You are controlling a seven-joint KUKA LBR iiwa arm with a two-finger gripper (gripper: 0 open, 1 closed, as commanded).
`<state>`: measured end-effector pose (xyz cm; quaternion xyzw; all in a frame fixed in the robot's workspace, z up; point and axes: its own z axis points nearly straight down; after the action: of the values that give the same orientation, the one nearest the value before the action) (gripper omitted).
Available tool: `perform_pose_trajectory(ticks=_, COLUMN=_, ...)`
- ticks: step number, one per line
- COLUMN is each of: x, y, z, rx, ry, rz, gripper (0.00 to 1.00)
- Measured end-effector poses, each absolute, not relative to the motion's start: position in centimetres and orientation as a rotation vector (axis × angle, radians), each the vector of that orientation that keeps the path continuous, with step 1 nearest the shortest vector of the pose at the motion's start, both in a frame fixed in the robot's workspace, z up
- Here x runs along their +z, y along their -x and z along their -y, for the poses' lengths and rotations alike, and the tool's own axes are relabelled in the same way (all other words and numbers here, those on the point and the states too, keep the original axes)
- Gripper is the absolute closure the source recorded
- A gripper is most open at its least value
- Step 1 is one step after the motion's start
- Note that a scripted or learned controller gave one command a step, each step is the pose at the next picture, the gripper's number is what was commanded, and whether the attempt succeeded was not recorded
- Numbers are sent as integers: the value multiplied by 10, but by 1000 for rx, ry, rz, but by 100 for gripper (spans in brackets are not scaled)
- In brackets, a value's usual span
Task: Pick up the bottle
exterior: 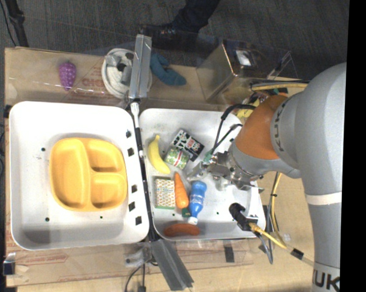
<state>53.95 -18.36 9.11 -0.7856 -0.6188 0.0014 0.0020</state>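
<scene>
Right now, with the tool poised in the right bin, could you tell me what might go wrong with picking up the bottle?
1. The blue bottle lies flat against the carrot, so the tool may catch the carrot too.
2. Its rounded body could roll or slip aside when pinched.
3. The green can and banana crowd the approach and could be knocked.
</scene>
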Motion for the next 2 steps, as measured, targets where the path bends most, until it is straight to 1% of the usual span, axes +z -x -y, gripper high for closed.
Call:
perform_pose_trajectory(ticks=1, x=101, y=-540, z=183, rx=7, ry=2459, rz=1946, gripper=100)
perform_pose_trajectory(ticks=2, x=91, y=-522, z=186, rx=2, ry=2078, rz=2350, gripper=100)
